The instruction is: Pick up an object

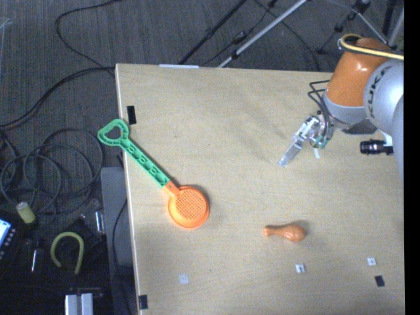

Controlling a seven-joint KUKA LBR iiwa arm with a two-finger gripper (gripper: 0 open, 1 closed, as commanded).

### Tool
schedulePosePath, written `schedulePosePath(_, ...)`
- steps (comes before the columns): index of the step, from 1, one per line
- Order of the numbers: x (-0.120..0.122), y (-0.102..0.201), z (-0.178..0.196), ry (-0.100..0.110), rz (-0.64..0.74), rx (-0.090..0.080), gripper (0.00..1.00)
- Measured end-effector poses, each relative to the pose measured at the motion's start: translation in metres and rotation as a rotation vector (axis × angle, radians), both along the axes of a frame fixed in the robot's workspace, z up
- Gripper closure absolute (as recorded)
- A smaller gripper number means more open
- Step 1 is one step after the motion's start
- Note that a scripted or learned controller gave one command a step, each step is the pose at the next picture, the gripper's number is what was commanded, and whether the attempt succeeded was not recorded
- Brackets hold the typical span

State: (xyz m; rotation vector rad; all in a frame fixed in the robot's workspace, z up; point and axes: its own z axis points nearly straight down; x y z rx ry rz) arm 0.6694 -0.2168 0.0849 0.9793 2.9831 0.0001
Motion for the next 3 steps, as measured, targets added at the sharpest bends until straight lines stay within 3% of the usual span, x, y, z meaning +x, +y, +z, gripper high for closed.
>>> schedulePosePath(1, -0.011, -0.006, 0.029, 0.000, -0.192, 0.002, 0.00)
schedulePosePath(2, -0.004, 0.033, 0.035, 0.001, -0.324, 0.003, 0.00)
schedulePosePath(3, -0.004, 0.033, 0.035, 0.001, -0.324, 0.003, 0.00)
